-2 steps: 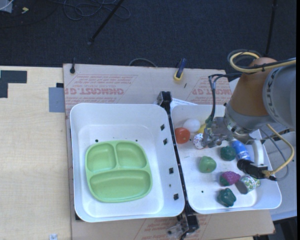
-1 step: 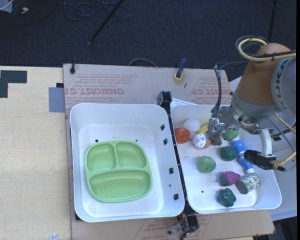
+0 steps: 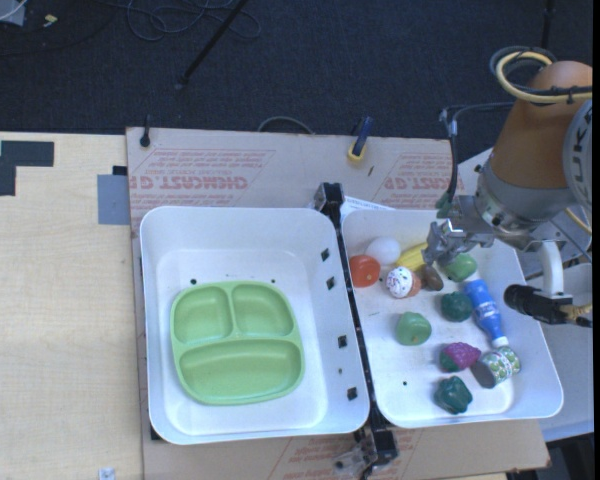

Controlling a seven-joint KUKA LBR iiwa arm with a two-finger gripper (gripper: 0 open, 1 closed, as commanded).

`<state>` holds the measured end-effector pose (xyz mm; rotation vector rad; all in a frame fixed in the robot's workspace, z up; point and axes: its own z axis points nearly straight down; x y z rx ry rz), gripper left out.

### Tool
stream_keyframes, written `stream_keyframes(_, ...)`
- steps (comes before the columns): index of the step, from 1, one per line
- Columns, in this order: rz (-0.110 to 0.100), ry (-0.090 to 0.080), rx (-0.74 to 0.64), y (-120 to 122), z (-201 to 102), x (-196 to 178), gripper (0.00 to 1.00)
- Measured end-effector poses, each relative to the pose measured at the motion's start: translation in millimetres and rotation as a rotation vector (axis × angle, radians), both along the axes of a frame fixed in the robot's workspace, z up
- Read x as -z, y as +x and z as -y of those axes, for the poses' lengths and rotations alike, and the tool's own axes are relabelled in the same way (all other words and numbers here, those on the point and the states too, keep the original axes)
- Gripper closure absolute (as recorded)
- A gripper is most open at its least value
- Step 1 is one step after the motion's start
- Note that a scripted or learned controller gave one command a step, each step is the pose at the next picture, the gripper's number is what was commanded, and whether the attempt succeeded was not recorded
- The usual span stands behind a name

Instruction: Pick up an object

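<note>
Grey metal makes up the claw (image 3: 442,248), which hangs low over the far part of the right bin (image 3: 540,388), among the clutter there. Whether it stands open or closed cannot be told at this angle, and nothing can be seen held in it. Just beside it lie a yellow piece (image 3: 412,257) and a green rounded lump (image 3: 462,267); contact with either cannot be judged.

The objects to pick from all sit in the right bin. A smooth white egg shape (image 3: 384,250) rests near the far wall, with a glossy orange-red ball (image 3: 364,270) next to the divider and a white ball with red marks (image 3: 399,282) just beside it. A blue and white bottle (image 3: 486,311) lies on its side. Around it are a dark green lump (image 3: 455,306), a mid-green lump (image 3: 413,328), a knobbly magenta piece (image 3: 460,355), a shiny cylindrical can (image 3: 496,366) and a dark green chunk (image 3: 453,395).

The left bin (image 3: 160,268) holds a matte pale green plate (image 3: 237,342) with three compartments. Both bins rest on cardboard (image 3: 230,173) laid over the counter (image 3: 50,318).
</note>
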<state>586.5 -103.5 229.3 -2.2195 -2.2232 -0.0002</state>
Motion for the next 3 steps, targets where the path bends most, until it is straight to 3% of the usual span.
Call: stream_keyframes(3,-0.006,0.002,-0.004,-64,-156,3,1.0)
